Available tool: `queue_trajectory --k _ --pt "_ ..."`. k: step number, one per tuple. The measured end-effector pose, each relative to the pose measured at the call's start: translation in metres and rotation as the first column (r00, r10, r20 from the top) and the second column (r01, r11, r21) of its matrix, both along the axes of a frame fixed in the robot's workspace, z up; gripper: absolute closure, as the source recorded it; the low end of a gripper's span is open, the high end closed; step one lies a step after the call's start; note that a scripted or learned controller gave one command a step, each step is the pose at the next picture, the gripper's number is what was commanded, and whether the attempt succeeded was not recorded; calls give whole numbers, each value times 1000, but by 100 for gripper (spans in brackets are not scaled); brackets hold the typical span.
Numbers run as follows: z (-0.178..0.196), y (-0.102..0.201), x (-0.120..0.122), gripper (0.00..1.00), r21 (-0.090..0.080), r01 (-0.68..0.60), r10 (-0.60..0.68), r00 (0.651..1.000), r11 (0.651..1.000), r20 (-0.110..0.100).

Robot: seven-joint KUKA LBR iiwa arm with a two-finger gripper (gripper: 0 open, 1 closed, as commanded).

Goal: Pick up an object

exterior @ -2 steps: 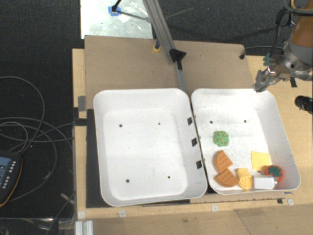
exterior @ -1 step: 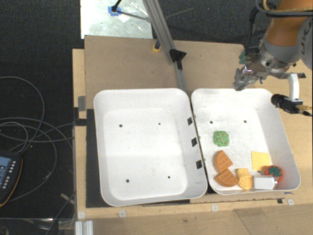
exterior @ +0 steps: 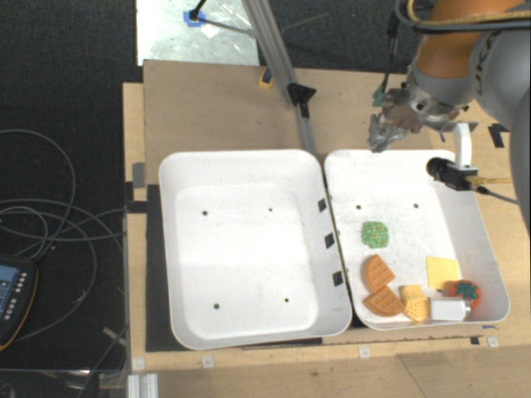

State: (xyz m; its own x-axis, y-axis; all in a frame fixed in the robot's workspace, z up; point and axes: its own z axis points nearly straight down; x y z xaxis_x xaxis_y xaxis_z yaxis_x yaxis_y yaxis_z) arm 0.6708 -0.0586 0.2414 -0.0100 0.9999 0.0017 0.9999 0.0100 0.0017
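My gripper (exterior: 380,139) hangs above the far edge of the right bin (exterior: 415,181), near its left corner, with nothing seen between its fingers. Lower in that bin lie a green knobbly ball (exterior: 375,235), two orange waffle-like pieces (exterior: 379,272) (exterior: 383,303), a small yellow waffle piece (exterior: 414,301), a yellow square block (exterior: 442,271), a white block (exterior: 448,309) and a red and green object (exterior: 462,290). All of these sit well below the gripper, toward the bin's near side.
The left bin (exterior: 245,247) stands beside the right one, with black clips along the shared rim. A grey pole (exterior: 278,56) slants across the bench at the back. Cables lie on the dark floor to the left.
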Motion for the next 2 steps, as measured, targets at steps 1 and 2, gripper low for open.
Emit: queue_trajectory --k 1,2 --pt "7 48 9 100 0 0 0 1000 1000 2" --pt "-7 103 8 100 1 0 0 1000 1000 -1"
